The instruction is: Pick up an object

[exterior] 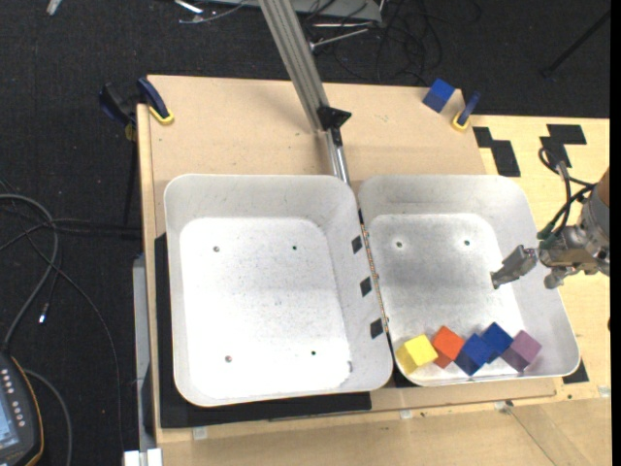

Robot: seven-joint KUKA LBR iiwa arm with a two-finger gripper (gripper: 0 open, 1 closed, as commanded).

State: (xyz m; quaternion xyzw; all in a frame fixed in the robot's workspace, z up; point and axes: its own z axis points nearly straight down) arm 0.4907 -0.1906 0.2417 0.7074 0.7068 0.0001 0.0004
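While the arm [594, 223] reaches in from the right edge, its gripper [532, 267] hangs over the right rim of the right bin [437, 207], about halfway along that side. Two grey fingers show: one [511, 266] slants down and left over the bin's speckled floor, the other [557, 278] sits back toward the wrist, over the rim. A clear gap lies between them, so they stand apart, and nothing is between them. Cables curl around the wrist above.

Below the gripper, along the near wall of the same bin, five blocks lie in a loose row. From left to right they are yellow [418, 352], orange [447, 344], two blue ones [484, 348] that touch each other, and purple [524, 349]. Each is touching or just beside its neighbour. The purple block sits in the near right corner, closest under the gripper but well apart from it.

Left of this bin, touching it along a shared edge, is the left bin [257, 289], white and speckled. Both bins rest on a tan bench [243, 129]. Another blue block [440, 93] sits on the bench near the far right corner, beside a clamp [462, 111]. A second clamp [146, 103] grips the far left corner. A metal pole [296, 51] slants across the bench from the top.
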